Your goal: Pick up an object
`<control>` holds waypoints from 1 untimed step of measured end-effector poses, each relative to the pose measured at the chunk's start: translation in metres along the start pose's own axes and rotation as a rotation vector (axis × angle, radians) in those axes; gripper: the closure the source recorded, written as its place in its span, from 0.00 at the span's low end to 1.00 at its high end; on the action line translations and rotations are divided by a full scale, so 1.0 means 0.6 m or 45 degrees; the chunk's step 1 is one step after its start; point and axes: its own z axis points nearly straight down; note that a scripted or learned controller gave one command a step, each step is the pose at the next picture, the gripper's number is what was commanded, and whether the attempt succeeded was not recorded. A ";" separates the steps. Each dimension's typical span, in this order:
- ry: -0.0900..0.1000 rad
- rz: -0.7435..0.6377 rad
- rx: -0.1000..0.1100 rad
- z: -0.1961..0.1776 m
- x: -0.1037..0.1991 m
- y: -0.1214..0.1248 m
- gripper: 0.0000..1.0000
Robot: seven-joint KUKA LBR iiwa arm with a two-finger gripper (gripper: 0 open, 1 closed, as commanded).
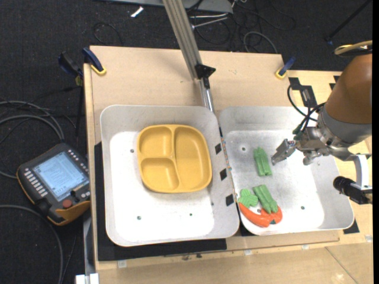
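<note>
Step in hand: approach, nothing grasped yet. Gripper [294,151] hovering over right bin [331,218], toward its far right side; fingers spread, released, holding nothing. Nearest target: green pea pod [262,161], mid-bin, just beside left fingertip. Next move, judged: shift toward pod, align fingers across it, descend, clench.

Count: two white bins; one yellow divided plate [175,158] in left bin [118,218]; one pea pod; one orange-and-green toy cluster [260,206] at right bin's near left corner.

Green pod [262,161], orange-green carrot toy [260,208]
</note>
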 end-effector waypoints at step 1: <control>0.000 0.002 0.000 0.000 0.000 0.000 0.00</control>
